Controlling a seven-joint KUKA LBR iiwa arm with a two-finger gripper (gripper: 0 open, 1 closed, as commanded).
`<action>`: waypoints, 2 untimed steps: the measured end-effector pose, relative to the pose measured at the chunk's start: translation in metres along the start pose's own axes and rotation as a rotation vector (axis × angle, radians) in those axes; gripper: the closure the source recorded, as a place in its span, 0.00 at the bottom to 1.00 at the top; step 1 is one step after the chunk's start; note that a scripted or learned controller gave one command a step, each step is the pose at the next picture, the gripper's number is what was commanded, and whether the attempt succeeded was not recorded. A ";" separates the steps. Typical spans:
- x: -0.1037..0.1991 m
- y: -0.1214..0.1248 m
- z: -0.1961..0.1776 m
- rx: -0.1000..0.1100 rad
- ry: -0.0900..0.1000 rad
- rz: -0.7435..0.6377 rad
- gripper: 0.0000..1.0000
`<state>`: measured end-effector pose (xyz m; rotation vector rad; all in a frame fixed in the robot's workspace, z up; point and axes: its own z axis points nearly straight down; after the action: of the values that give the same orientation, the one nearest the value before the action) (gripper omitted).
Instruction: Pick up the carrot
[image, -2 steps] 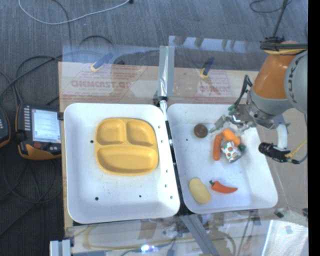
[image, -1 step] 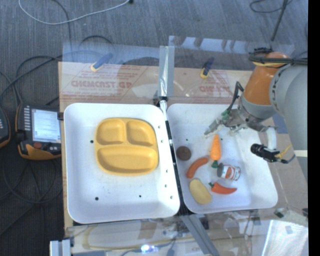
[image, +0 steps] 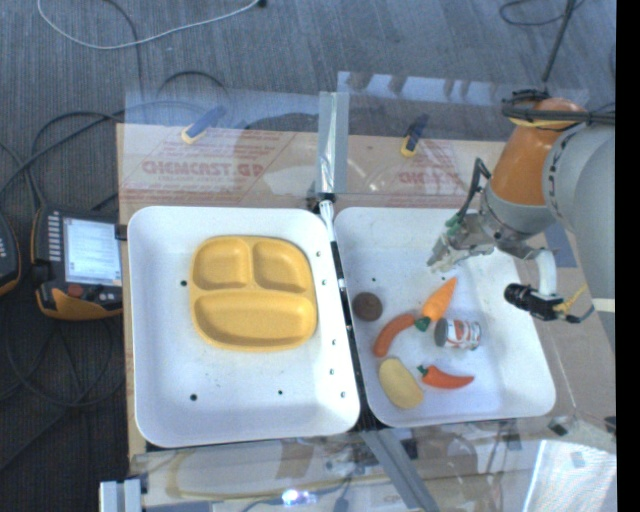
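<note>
The carrot (image: 437, 301), orange with a small green top, lies tilted in the right bin (image: 395, 235), near its middle right. My gripper (image: 449, 251) hangs just above and behind the carrot's upper tip, apart from it, with nothing visible between its fingers. The grey arm with its orange band (image: 528, 165) reaches in from the upper right.
Around the carrot lie an orange sausage-like piece (image: 392, 333), a small can (image: 459, 333) on its side, a red chili (image: 446, 378), a yellow potato (image: 399, 383) and a brown ball (image: 367, 306). The left bin (image: 160, 400) holds a yellow divided tray (image: 253, 291).
</note>
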<state>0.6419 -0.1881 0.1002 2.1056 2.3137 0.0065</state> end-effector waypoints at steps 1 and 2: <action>0.000 0.000 0.000 0.000 0.000 0.000 0.00; 0.004 -0.059 0.009 0.002 0.001 0.026 0.00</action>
<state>0.5826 -0.1896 0.0904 2.1365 2.2880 0.0064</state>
